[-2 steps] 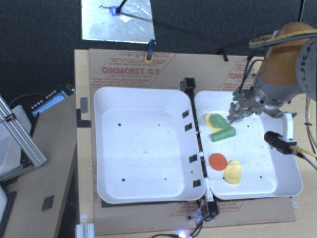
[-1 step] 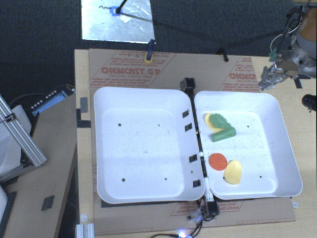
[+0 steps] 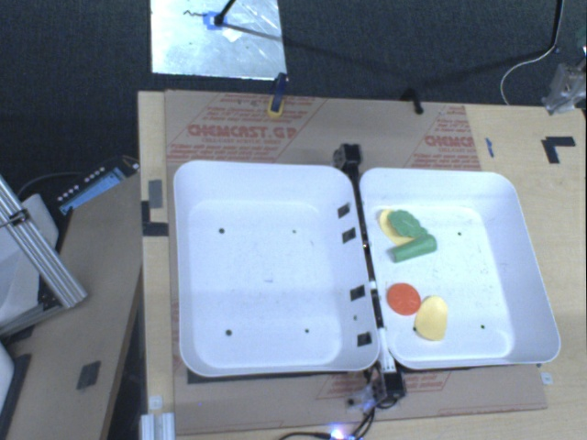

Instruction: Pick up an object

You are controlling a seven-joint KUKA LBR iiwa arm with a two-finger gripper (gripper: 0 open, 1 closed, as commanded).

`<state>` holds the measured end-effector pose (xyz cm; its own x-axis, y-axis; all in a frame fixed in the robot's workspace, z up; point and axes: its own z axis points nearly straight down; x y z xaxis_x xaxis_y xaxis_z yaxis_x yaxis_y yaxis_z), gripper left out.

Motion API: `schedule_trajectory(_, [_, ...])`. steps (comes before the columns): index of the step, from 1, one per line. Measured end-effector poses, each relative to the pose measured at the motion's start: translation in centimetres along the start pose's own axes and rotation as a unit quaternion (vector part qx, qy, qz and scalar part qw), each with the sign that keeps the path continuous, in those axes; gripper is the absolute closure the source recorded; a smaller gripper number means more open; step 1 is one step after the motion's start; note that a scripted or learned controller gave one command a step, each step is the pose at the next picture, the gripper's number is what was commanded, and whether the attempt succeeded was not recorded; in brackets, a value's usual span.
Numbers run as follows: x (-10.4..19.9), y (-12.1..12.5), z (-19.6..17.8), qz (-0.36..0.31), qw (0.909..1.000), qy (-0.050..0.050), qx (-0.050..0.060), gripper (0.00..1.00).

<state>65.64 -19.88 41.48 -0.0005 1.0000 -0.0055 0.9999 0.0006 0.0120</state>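
The right white bin (image 3: 514,246) holds several small objects near its left side. A green leafy piece (image 3: 404,222) lies over a pale yellow piece (image 3: 389,226). Just below them rests a green cylinder (image 3: 414,247), tilted. Lower down sits a red-orange round object (image 3: 404,299), touching a yellow lemon-shaped object (image 3: 432,318) at its lower right.
The left white bin (image 3: 266,269) sits beside the right one, joined by a black hinge strip (image 3: 363,264). Both stand on a cardboard sheet (image 3: 238,126) on the wooden bench. A metal frame (image 3: 37,255) stands at the far left. Cables run across the dark floor behind.
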Motion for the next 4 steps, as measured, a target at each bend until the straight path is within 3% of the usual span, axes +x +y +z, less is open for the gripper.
schedule_trajectory(2, [3.2, -5.3, -7.6, -0.002, 1.0000, 0.002, 0.004, 1.00])
schedule_trajectory(3, [4.0, -11.5, -12.3, -0.001, 1.0000, 0.003, 0.005, 1.00])
schedule_trajectory(4, [1.5, -1.4, -12.0, -0.002, 1.0000, 0.001, 0.003, 1.00])
